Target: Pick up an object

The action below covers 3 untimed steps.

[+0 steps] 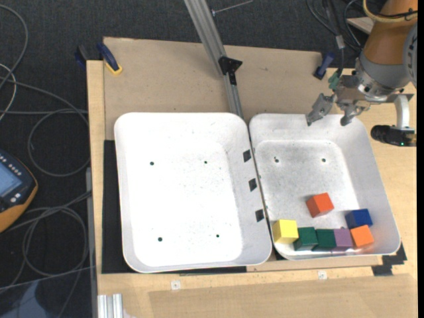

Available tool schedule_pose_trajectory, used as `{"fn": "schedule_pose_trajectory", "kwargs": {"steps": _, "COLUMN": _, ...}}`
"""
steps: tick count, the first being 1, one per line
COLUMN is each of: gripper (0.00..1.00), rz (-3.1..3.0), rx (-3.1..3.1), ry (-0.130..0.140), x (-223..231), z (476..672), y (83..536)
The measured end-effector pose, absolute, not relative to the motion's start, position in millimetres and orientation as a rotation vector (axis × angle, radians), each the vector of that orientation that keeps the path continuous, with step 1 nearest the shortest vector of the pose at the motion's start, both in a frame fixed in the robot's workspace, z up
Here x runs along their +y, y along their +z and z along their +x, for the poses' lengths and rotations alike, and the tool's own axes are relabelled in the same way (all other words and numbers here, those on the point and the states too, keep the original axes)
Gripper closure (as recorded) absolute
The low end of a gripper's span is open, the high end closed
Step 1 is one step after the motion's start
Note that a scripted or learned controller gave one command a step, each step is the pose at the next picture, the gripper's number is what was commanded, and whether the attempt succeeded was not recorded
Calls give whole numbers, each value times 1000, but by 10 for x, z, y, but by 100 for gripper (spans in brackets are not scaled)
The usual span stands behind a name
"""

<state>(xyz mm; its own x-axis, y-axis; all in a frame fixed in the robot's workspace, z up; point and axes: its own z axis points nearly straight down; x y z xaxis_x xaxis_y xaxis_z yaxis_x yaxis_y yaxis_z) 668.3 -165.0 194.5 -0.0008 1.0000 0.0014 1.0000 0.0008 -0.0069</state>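
The right bin [371,171] holds several small blocks near its front edge: an orange-red block [320,204] alone in the middle, a blue block [358,217], an orange block [362,235], a purple block [343,238], two green blocks [316,238] and a yellow block [285,230]. My gripper [332,112] hangs over the far rim of the right bin, well behind the blocks. Its two fingers are spread apart, with nothing between them.
The left bin [132,177] sits beside the right one. A slanted metal pole [212,38] rises behind the seam between the bins. Blue clamps [110,59] hold the bench's back corners. Cables lie on the floor at left.
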Motion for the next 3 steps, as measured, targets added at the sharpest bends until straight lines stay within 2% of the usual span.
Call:
{"fn": "schedule_pose_trajectory", "kwargs": {"steps": 2, "gripper": 0, "rz": -2216, "rx": -2221, "ry": 5, "x": -1546, "z": 6719, "y": 972}}
{"fn": "schedule_pose_trajectory", "kwargs": {"steps": 3, "gripper": 100, "rz": -2219, "rx": -2225, "ry": -1, "x": -1544, "z": 6738, "y": 1120}}
